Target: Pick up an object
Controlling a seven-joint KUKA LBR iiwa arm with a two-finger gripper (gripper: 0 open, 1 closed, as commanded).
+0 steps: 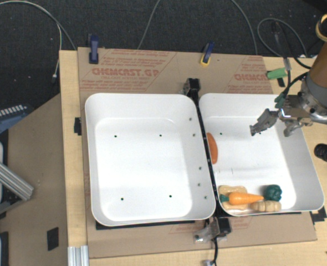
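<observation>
Cut off at the right edge: most of the arm [324, 65], just the wrist and an orange band at the top corner showing. Hard to read down at the near edge of the right bin [246, 110], where a small cluster sits jammed together: an orange carrot-like piece [245, 199] lying across something pale and round [230, 190], a tan lumpy piece [267, 206] just beside it, a dark green object [272, 192] touching the group on its right. Exact shapes of the pale pieces not clear. Pressed against the dividing wall, partly hidden by the rim: a slim orange object [212, 148], upright along the wall. Now the gripper [275, 124], hanging over the far right part of the right bin, well apart from the cluster and from the orange piece at the wall. Two dark fingers [261, 124] spread wide, one reaching left, the other nearer the wrist, clearly parted, nothing between them, nothing touched. Left bin [102, 107] alongside, sharing the middle wall. Both bins resting on a brown board [136, 68] with red print, clamps at its far edge.
</observation>
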